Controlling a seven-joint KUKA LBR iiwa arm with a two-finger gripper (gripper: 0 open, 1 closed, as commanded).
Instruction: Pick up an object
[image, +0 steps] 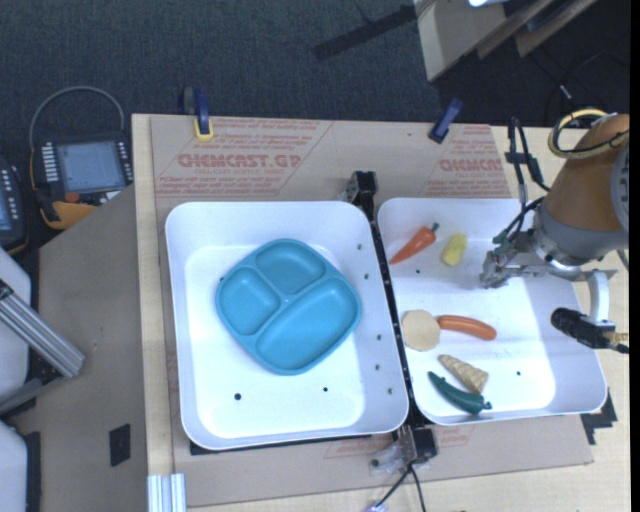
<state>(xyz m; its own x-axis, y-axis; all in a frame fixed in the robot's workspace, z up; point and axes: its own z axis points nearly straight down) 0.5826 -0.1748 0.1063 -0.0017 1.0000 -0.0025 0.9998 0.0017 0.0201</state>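
Over the right bin (570, 400), as seen by the fixed camera, the gripper (497, 270) is positioned low at the upper middle of the bin floor, with the grey wrist and orange band behind it toward the bin's right wall. The state of the fingers cannot be told: they are small and dark against the white floor, and no object is seen between them.

Six candidate objects are distributed in the right bin. A yellow piece (454, 250) lies just beside the gripper, on its left. An orange carrot (414, 243) lies further left, near the wall shared with the left bin (200, 400). A sausage (466, 326) lies below the gripper, apart from it, with a beige round piece (420, 330) just beside its left end. A tan wedge (466, 372) and a dark green pod (458, 394) lie close together near the bin's lower edge. A blue divided plate (289, 305) rests in the left bin and is not involved.

The step in hand is judged to be the approach; no grasp is established. The yellow piece is judged the likeliest target. A short shift leftward is required so that the piece is straddled, followed by closure and a vertical lift. Because the piece is small, accurate centring is required, or it may be pushed aside.
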